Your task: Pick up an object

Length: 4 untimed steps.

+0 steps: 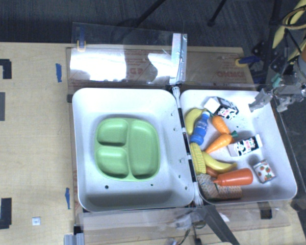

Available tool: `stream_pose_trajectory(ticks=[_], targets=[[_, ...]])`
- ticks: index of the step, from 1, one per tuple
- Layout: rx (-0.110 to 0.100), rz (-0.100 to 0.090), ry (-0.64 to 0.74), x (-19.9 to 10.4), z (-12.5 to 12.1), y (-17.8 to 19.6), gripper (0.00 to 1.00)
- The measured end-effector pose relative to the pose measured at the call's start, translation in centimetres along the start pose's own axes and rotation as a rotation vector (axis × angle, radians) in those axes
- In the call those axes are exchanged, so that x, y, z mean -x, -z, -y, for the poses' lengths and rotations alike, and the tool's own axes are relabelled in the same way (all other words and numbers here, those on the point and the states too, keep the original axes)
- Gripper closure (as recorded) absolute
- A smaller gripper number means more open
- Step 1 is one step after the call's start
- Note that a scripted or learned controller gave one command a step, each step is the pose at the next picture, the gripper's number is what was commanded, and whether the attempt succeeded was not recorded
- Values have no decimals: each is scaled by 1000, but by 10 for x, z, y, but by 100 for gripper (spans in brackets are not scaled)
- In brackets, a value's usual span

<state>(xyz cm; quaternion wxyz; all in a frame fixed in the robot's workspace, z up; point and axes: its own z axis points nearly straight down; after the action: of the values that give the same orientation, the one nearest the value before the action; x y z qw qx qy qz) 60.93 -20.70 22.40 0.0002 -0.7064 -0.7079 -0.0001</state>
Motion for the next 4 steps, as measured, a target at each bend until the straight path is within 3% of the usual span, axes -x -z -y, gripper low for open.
stream_pose_trajectory(ticks=[1,2,3,4], targets=[[0,0,251,-64,-24,-98,0],[-17,2,346,-83,-5,-139,0],[-1,-1,303,-77,18,-126,0],[3,0,301,-76,17,-116,100]])
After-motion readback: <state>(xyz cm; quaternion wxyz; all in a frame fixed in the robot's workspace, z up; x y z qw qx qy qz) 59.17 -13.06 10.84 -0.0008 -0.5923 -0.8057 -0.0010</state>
